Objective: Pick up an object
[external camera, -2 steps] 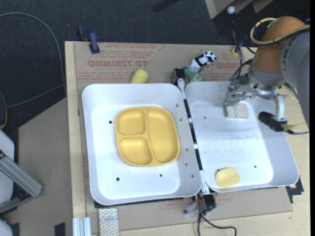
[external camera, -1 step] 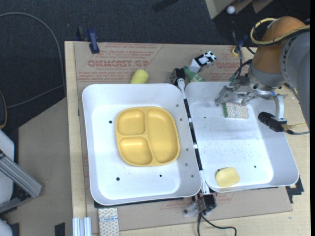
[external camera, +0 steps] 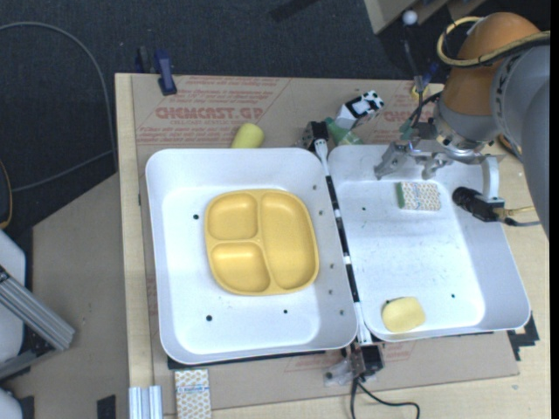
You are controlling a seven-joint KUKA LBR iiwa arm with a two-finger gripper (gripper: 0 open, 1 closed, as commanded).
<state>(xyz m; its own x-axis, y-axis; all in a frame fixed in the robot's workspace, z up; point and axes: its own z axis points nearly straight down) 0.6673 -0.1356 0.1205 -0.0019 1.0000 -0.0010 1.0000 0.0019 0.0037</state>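
Cardboard-topped bench (external camera: 218,103), jaws (external camera: 410,157) over right bin (external camera: 489,260) above patterned sponge (external camera: 420,196), grip state unclear

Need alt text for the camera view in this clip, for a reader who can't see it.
The grey arm's gripper hovers at the far end of the right bin, just above a small speckled sponge. A pale yellow block lies near that bin's front edge. The left bin holds a yellow divided plate.

Grey arm (external camera: 529,94), orange band (external camera: 486,64)
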